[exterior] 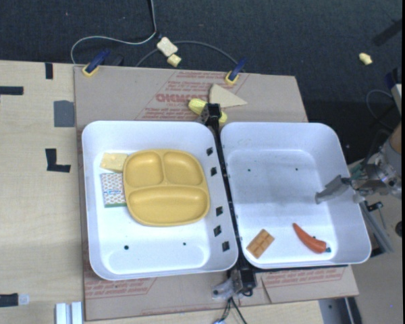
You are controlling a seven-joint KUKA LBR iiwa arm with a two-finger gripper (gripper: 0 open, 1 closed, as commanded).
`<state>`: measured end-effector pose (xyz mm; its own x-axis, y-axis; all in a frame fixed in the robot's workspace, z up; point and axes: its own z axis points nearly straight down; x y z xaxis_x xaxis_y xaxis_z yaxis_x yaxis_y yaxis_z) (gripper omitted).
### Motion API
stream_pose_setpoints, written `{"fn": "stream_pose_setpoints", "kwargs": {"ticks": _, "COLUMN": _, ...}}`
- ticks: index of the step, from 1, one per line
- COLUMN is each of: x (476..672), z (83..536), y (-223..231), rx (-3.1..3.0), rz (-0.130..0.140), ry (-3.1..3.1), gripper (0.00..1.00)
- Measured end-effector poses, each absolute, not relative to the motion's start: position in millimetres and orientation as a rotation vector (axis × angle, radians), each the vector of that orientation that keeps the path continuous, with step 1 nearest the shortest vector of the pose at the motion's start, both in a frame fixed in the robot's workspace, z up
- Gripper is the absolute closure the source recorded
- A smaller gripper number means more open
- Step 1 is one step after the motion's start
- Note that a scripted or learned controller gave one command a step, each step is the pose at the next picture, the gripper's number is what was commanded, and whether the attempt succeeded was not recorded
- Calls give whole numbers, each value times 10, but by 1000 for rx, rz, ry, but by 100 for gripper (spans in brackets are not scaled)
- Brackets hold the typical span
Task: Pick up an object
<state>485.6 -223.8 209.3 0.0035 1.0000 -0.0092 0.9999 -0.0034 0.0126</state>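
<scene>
Across the bench (27, 181) I see two shallow white bins set side by side on a cardboard sheet (182, 90), which two blue clamps pin along its far edge. Left bin (101, 248): a yellow divided plate (166, 186) fills its middle, with a pale yellow sponge-like block (113, 161) and a small patterned packet (112, 189) touching the plate's left rim, the block nearer the far left corner. Right bin (283, 147): a brown cracker-like block (260, 244) lies near the front wall, toward the front left corner, and an orange carrot-shaped piece (309, 239) lies near the front right corner, apart from the block. From the right, the arm's gripper (334, 189) reaches over the right bin's right rim, above and well apart from the carrot-shaped piece; I see nothing between its fingers, but I cannot tell how wide the claw stands. On the cardboard beyond the bins lie a tan wedge (226, 96) and a yellow banana-like piece (199, 104). Loose cables run across the dark floor (290, 25) past the far edge.
</scene>
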Motion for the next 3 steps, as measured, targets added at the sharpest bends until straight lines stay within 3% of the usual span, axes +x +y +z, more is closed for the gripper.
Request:
{"fn": "stream_pose_setpoints", "kwargs": {"ticks": 1, "x": 4822, "z": 874, "y": -1843, "rx": 2223, "rz": -4, "ry": 2227, "gripper": 0}}
{"fn": "stream_pose_setpoints", "kwargs": {"ticks": 2, "x": 4837, "z": 1026, "y": -1861, "rx": 2222, "rz": -1, "ry": 2222, "gripper": 100}}
{"fn": "stream_pose_setpoints", "kwargs": {"ticks": 3, "x": 5088, "z": 1945, "y": -1238, "rx": 2208, "rz": 11, "ry": 2227, "gripper": 100}}
